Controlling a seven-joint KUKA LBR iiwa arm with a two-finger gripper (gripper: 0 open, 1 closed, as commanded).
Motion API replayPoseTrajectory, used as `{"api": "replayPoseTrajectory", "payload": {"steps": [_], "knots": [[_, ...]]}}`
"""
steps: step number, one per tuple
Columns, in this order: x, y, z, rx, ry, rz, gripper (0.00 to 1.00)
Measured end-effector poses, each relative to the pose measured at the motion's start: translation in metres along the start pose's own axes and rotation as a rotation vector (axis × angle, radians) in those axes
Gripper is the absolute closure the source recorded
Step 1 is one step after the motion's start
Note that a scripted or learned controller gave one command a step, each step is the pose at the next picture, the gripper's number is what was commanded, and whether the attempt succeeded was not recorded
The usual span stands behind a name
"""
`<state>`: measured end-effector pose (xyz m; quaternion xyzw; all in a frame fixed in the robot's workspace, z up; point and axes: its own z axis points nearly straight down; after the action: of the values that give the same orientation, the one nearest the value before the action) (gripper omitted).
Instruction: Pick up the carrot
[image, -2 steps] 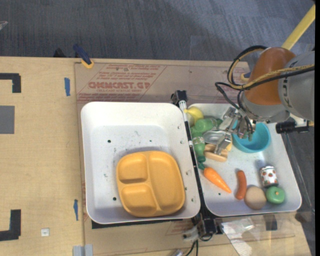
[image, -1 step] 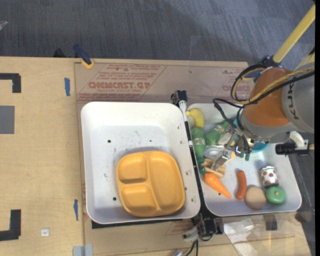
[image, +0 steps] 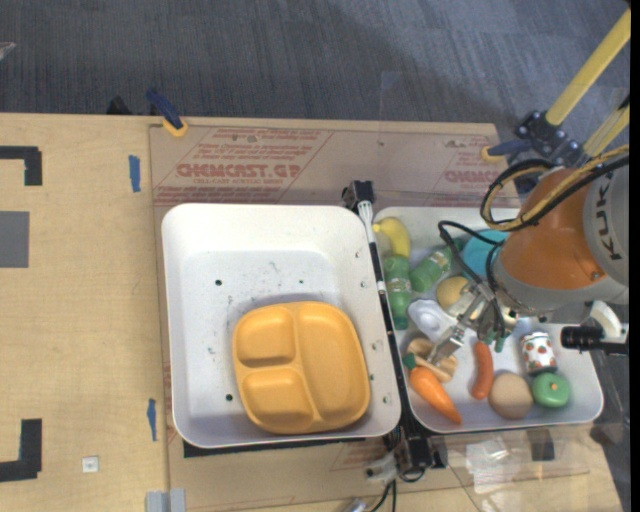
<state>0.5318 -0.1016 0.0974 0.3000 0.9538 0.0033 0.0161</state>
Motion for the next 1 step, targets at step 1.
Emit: {"api": "replayPoseTrajectory", "payload": {"steps": [1], "knots": [[-0.0589, 0.0044, -0.0364, 0.016, 0.029, 0.212, 0.00]]}}
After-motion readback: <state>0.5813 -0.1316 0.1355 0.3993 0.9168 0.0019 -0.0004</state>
